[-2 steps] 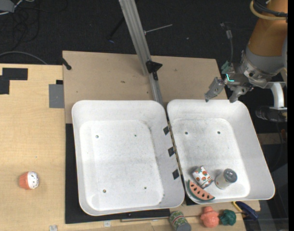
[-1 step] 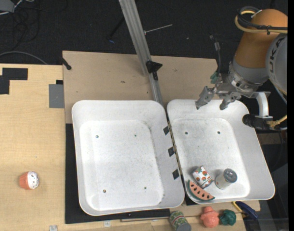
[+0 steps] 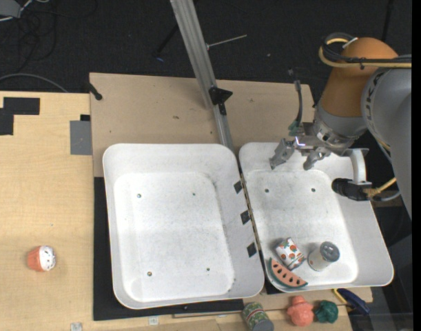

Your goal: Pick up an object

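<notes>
Three small objects sit bunched in the near corner of the right-hand white bin (image 3: pixel 348 254), close to its front rim. The first is a small boxy can (image 3: pixel 289 252) with a red and white pattern, tipped on its side, its long axis running diagonally from the bin's near left toward its far right. Just beside it to the right lies a small grey cylinder (image 3: pixel 324 255) with a rounded pale cap; which way its axis points is hard to tell at this size. In front of both, against the rim, lies a watermelon slice toy (image 3: pixel 288 274), a red crescent with dark seeds and a green rind, its long curve running left to right along the bin's edge.

The gripper (image 3: pixel 297 154) hangs over the far end of the same bin, well apart from the three objects. Its two fingers are spread apart, pointing down and toward the left, with nothing between them and nothing touching them. Above it rises the orange band (image 3: pixel 351 81) of the grey arm.

The left bin (image 3: pixel 120 164) lies alongside. Past the front rim of the bins rest a few small toys, one pink (image 3: pixel 300 312) and one green (image 3: pixel 326 312). A small orange and white ball (image 3: pixel 41 258) sits on the wooden bench at far left.
</notes>
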Robot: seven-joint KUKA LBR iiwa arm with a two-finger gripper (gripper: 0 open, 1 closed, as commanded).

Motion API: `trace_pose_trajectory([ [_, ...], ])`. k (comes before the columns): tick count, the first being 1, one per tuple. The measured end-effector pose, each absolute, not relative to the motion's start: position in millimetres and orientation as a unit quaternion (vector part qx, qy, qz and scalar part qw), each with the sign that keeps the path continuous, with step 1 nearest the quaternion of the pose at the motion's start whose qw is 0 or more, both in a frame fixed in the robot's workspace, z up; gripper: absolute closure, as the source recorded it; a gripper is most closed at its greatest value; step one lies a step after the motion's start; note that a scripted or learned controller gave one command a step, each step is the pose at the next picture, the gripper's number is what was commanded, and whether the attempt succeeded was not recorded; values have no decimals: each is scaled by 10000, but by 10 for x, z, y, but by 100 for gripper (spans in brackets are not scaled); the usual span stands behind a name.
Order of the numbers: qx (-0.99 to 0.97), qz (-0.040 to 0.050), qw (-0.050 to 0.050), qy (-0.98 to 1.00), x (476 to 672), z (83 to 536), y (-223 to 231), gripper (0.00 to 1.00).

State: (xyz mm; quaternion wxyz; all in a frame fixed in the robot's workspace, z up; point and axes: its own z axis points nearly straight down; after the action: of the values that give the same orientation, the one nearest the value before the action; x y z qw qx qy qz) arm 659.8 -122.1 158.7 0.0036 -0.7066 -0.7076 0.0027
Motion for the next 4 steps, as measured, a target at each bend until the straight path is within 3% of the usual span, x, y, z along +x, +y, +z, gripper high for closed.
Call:
trace_pose_trajectory([
  [1, -7054, 20, 26, -7088, 6622, 1145, -1176, 0],
  [2, -7057, 8, 12, -7085, 6632, 1276, -1180, 100],
  [4, -7064, -13, -19, -7078, 6703, 2271, -1246, 100],
])
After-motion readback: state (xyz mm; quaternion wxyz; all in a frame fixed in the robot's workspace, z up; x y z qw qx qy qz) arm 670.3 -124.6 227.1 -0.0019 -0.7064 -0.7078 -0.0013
